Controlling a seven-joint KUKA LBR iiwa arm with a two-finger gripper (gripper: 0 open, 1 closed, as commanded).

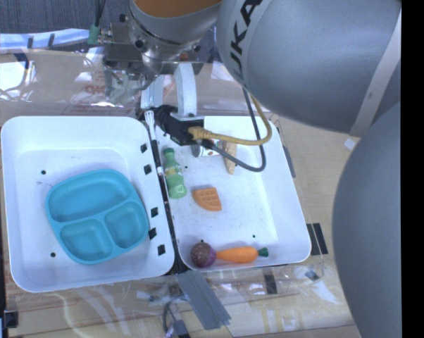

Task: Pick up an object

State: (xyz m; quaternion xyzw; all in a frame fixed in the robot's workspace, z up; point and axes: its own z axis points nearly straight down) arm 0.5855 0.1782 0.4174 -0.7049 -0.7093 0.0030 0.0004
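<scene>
Across the tan surface (pixel 71 305), from my left: a white bin (pixel 15 189) holds a blue divided plate (pixel 96 217). The gripper (pixel 150 111) hangs over the bins' shared back corner, and I cannot tell its state. The right bin (pixel 282 210) holds a green bottle (pixel 174 178), orange wedge (pixel 208 198), purple bulb (pixel 203 254) and carrot (pixel 237 255).

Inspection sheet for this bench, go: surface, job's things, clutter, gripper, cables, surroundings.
Surface: two white bins side by side, left bin and right bin.
Job's things: all in the right bin: green bottle by the dividing wall, orange waffle piece, purple vegetable beside a carrot at the near end, and a tan piece partly behind a cable.
Clutter: blue divided tray in the left bin.
Grippers: gripper above the far end of the bins' shared edge.
Cables: dark cable loops over the right bin.
Surroundings: clear plastic sheet, grey tape.
</scene>
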